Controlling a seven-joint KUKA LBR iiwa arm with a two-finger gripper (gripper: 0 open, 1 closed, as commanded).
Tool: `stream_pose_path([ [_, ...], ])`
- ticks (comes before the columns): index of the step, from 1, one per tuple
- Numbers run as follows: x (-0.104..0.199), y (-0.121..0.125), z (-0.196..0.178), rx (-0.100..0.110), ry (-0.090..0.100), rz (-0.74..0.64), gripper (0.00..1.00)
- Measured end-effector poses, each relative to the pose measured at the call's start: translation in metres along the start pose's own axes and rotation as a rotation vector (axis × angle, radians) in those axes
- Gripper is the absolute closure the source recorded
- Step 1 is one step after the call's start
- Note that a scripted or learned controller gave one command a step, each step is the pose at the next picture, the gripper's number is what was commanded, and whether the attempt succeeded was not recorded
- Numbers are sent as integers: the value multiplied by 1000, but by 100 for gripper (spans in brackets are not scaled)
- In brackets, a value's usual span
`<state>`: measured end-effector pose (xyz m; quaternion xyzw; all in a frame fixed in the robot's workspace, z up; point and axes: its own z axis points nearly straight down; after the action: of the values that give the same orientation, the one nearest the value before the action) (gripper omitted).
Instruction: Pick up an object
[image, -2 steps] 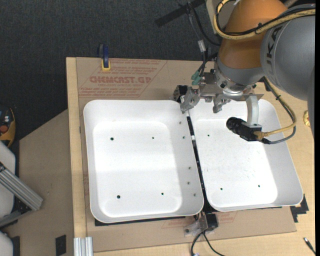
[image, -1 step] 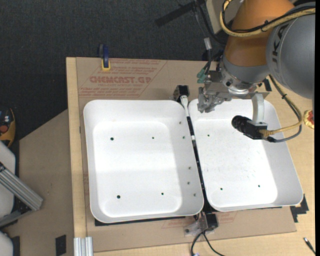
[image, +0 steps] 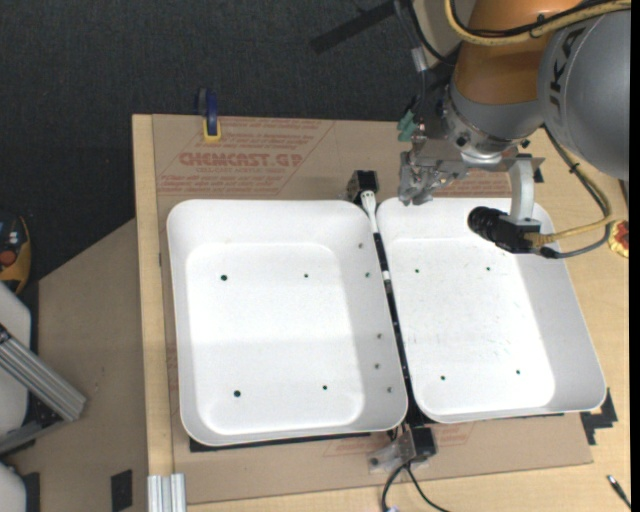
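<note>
1. There are two white bins: the left bin (image: 270, 320) and the right bin (image: 490, 320), side by side.
2. There is one grey robot arm (image: 520, 60) with one orange band (image: 500, 25).
3. There is one blue and yellow clamp (image: 209, 113) on the counter (image: 150, 250).
4. The left bin has four small dark dots in it.
</note>
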<state>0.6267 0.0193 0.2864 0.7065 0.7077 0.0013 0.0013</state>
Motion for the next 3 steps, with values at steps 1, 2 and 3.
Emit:
stream_pose_path([
  [1,1,-31,-35,1,1,0,100],
  [2,85,0,22,8,2,-6,100],
  [3,-9,19,-30,-4,-3,9,100],
])
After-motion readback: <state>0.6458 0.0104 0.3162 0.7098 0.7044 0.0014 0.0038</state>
